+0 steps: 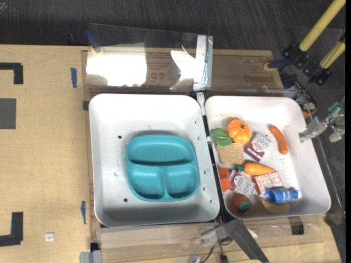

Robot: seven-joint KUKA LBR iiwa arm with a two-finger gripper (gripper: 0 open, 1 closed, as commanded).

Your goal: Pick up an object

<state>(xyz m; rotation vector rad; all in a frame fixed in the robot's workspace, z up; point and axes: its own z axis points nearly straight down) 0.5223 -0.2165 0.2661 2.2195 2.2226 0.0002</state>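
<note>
The right bin (290,109) holds a heap of toy foods: an orange pumpkin (239,130), a green leaf (221,137), a tan cracker (230,153), a red-orange sausage (279,138), a small carton (259,147), a carrot (259,169), printed packets (245,184) and a blue bottle (281,194). My gripper (321,126) hangs at the view's right edge, just outside the right bin's right rim, level with the sausage and touching none of the objects.
The left bin (104,147) holds a teal divided tray (162,166). A clear plastic sheet (148,64) stands behind the bins. Yellow poles with black clamps (315,34) stand at the upper right. Cardboard bench (38,147) spreads to the left.
</note>
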